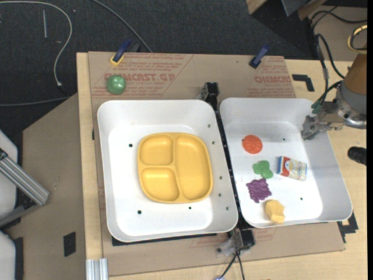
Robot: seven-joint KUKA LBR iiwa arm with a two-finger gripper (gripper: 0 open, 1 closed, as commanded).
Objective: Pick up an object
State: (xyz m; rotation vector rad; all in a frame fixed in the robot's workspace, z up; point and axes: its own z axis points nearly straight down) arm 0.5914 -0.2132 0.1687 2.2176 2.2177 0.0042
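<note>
Five small objects untouched in right bin [326, 156]: orange disc [252, 144], green piece [263, 168], purple piece [258, 189], yellow piece [274, 210], printed packet [291, 168]. Gripper [315, 127] at bin's upper right edge, holding nothing visible; whether apart or together, impossible to tell. Pick yet to start.

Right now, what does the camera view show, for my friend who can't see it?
A grey robot arm's gripper hovers at the right white bin's far edge, above small toy foods: orange round piece, green piece, purple cluster, yellow lump. The left white bin holds a yellow divided plate.
</note>
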